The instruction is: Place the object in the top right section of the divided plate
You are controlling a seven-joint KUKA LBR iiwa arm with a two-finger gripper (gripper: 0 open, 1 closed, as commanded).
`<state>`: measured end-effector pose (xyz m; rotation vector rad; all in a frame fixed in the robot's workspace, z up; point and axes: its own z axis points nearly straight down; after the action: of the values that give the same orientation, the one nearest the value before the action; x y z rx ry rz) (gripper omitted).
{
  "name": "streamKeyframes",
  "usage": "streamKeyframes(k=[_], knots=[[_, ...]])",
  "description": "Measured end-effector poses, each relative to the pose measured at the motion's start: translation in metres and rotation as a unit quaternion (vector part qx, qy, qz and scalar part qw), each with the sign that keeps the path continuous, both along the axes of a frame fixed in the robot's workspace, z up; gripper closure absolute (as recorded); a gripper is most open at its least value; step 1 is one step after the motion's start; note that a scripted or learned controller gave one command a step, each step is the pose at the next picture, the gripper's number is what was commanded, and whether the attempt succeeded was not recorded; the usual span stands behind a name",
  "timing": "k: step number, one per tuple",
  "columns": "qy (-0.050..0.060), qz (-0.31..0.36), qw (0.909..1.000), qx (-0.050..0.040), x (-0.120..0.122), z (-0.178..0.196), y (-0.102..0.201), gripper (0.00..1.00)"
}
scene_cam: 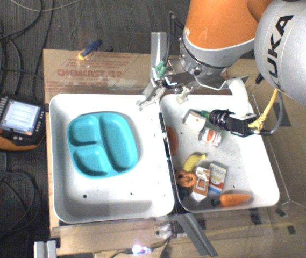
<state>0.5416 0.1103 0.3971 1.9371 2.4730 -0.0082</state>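
**Pick not yet made: pincer hangs over the seam between the bins**

The big grey-and-orange arm [222, 20] leans in from the right, and its gripper [162, 97] sits at the far rim where the two bins meet. The fingers look spread apart with nothing between them, so I judge this the approach stage: nothing is grasped and nothing delivered.

Down and to the left of the pincer lies the left bin [61, 198], and in it the teal divided plate [103, 143], its sections bare. Down and to the right of the pincer lies the right bin [260, 165], and that's where the task's object must be, somewhere in the clutter; which piece is meant, I can't say.

Nearest the pincer, just below and to its right, a small can [211, 137] lies on its side. Further below come a banana [194, 160], then two little cartons [211, 178] side by side with a pretzel [184, 179] touching them on the left. Furthest away, at the near rim, lies a carrot [233, 199].

The next move calls for a swing right and a drop over one piece, a clean closure, then a carry left across the seam to the plate's top right section.
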Motion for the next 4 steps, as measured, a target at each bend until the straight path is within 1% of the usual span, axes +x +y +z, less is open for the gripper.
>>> streamKeyframes(k=[1, 2, 3, 4], knots=[[0.001, 0.001, 1.0000, -0.0020, 0.001, 0.008, 0.001, 1.00], [0.002, -0.099, 0.9951, 0.0000, -0.014, -0.202, 0.104, 1.00], [0.001, -0.283, 0.9592, -0.0012, -0.021, -0.194, 0.056, 1.00], [-0.001, -0.309, 0.9512, -0.0018, -0.057, -0.075, 0.032, 1.00]])
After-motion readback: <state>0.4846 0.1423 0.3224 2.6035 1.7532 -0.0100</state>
